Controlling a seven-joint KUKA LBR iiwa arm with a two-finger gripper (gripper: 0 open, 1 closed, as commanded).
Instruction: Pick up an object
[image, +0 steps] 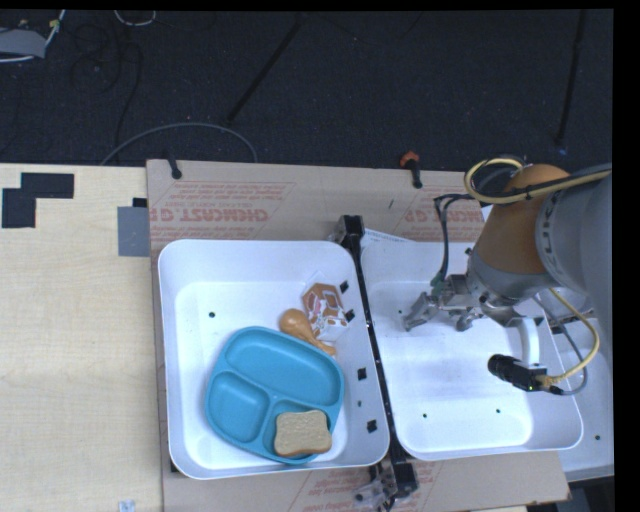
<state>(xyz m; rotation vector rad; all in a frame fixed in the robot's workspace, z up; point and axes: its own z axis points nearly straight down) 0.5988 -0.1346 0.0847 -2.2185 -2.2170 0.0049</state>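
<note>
My gripper (436, 321) hangs low over the upper left part of the right bin (470, 425), open, with bare white floor between its fingers. All the objects lie in the left bin (190, 290). A blue divided plate (262, 385) fills its lower half, and a tan slice of bread (302, 433) rests on the plate's bottom right compartment. An orange-tan drumstick (300, 326) lies at the plate's upper edge. A brown and white wrapped packet (325, 303) sits just above it, near the divider between the bins.
A black divider rail (365, 340) with clips runs between the two bins. Cables loop around the arm's wrist (520, 235) over the right bin's far right side. The bins stand on a cardboard sheet (260, 205); a pale wooden bench (70, 340) lies to the left.
</note>
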